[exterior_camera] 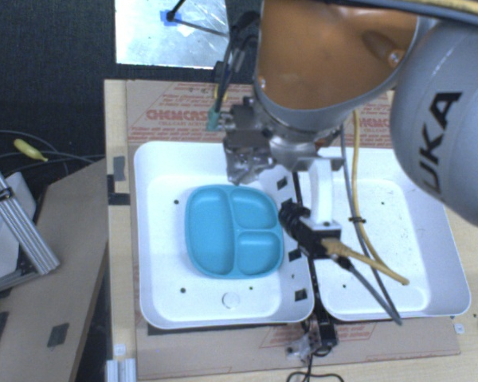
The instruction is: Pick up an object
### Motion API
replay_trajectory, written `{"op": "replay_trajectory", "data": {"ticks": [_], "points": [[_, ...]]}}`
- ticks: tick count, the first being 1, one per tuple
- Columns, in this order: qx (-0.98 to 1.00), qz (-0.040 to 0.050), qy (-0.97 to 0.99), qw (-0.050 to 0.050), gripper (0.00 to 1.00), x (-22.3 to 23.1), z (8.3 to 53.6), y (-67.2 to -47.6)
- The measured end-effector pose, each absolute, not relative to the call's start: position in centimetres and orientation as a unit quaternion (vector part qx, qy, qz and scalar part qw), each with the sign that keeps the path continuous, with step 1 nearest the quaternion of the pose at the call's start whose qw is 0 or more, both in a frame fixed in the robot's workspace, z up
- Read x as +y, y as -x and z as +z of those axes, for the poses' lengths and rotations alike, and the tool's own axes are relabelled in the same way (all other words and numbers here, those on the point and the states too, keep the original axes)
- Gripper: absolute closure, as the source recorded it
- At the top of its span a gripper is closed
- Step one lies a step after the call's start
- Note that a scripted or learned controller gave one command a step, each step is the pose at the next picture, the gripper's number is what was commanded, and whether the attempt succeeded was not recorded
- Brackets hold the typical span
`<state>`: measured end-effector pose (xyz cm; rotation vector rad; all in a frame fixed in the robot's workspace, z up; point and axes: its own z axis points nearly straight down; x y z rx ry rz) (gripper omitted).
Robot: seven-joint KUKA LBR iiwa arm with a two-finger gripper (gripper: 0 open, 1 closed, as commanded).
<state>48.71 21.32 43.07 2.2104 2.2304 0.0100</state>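
Nearest the bench's front edge I count two white bins, the left bin [167,309] and the right bin [438,285], side by side with their inner walls touching. A yellow hose [374,267] and thin dark cables from my own rig trail over that seam and across the right bin's floor. In the left bin lies the only thing I can find to pick, one blue plate [223,233]. It lies flat on the bin floor toward the inner wall, with three compartments, one long and two small. Just beyond it hangs my gripper [245,165], over the plate's far rim or a little behind it. From this slant I cannot tell whether it touches the rim or floats above it. Nor can I tell whether my claw is wide or narrow, since the metal end is a blurred knot under the wrist. Nothing shows in its grasp, so I judge that the plate is not lifted and the pick is not yet done. What is left is nearly everything: getting onto an edge, closing, and raising the plate off the floor. Its low rim looks like the only purchase, so I expect a slip is likely. Farther back, brown cardboard [175,114] lies under both bins, and my one arm [334,46] looms over the far side.
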Motion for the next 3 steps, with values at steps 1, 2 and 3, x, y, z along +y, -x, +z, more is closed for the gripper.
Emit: {"op": "replay_trajectory", "data": {"ticks": [1, 2, 3], "points": [[0.712, 0.0043, -0.702, 0.001, 1.0, 21.3, 44.1, -48.8], [0.715, 0.0055, -0.7, 0.002, 1.0, 21.4, 45.2, -48.8], [0.71, -0.002, -0.705, -0.001, 1.0, 23.0, 37.9, -49.7]]}}
